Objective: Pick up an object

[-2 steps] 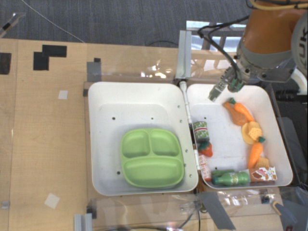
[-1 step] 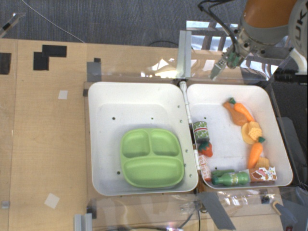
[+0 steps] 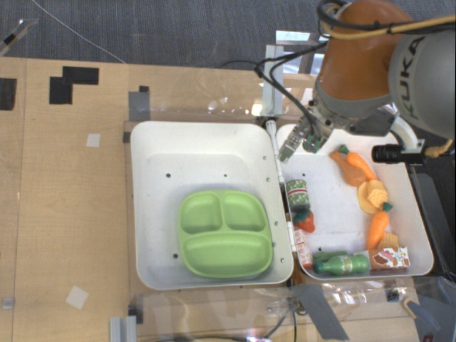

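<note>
Light wood-tone surface (image 3: 64, 212), smooth, with black square marks at 10 o'clock and small pale tape patches. Dark grey ribbed carpet floor (image 3: 157, 13) across 12 o'clock, a thin cable trailing over it.

2 shallow white bins, glossy plastic, rounded corners, side by side. Left bin (image 3: 153, 155) sits center frame; it carries 1 green divided plate (image 3: 225, 234), matte plastic, 3 compartments, rounded-square outline, toward 6 o'clock of that bin.

Right bin (image 3: 335, 219) at 3 o'clock holds toy food: an orange carrot-like piece (image 3: 353, 166) at its 1 o'clock, a yellow ridged round piece (image 3: 372, 194) just below it, another orange carrot (image 3: 378, 228) with green tip at 3 o'clock, a green bottle (image 3: 342, 263) lying flat along the 6 o'clock wall, a red-and-white carton (image 3: 390, 258) just beside the bottle, a small green-labelled can (image 3: 296, 193) by the 9 o'clock wall and a red strawberry-like piece (image 3: 306, 221) touching below it.

Arm (image 3: 370, 48) enters from 2 o'clock, glossy orange band, grey shell. Tool (image 3: 303, 142) hangs over the right bin's 11 o'clock corner, near the divide between bins, metallic with green bits; nothing seen between its tips; cannot tell whether spread or pressed together.
</note>
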{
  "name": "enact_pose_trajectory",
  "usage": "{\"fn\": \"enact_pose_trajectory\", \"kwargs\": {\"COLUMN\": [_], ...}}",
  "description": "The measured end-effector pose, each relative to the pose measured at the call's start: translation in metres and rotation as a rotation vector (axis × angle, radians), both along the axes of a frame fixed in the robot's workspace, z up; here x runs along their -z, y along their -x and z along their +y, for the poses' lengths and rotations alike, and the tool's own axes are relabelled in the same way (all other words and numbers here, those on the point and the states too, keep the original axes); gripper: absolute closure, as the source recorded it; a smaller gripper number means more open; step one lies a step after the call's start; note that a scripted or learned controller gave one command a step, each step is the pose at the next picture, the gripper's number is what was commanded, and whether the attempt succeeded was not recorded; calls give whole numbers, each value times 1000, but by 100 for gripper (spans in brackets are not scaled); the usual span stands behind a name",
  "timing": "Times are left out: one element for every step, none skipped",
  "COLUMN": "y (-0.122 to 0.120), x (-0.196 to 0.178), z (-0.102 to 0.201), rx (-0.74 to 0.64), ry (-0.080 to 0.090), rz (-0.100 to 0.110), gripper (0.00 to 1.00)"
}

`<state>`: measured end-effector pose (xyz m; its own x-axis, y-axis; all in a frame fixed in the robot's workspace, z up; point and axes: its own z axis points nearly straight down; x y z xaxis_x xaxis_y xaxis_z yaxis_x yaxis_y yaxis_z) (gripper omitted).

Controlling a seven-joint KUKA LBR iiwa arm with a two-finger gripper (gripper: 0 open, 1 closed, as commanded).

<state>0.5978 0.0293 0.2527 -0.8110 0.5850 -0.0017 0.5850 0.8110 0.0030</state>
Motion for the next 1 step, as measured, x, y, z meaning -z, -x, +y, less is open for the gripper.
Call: {"fn": "enact_pose_trajectory", "kwargs": {"y": [-58], "x": [-75], "z": [-8], "rx": [115], "ry": [0], "rz": [-11], "gripper": [100]}}
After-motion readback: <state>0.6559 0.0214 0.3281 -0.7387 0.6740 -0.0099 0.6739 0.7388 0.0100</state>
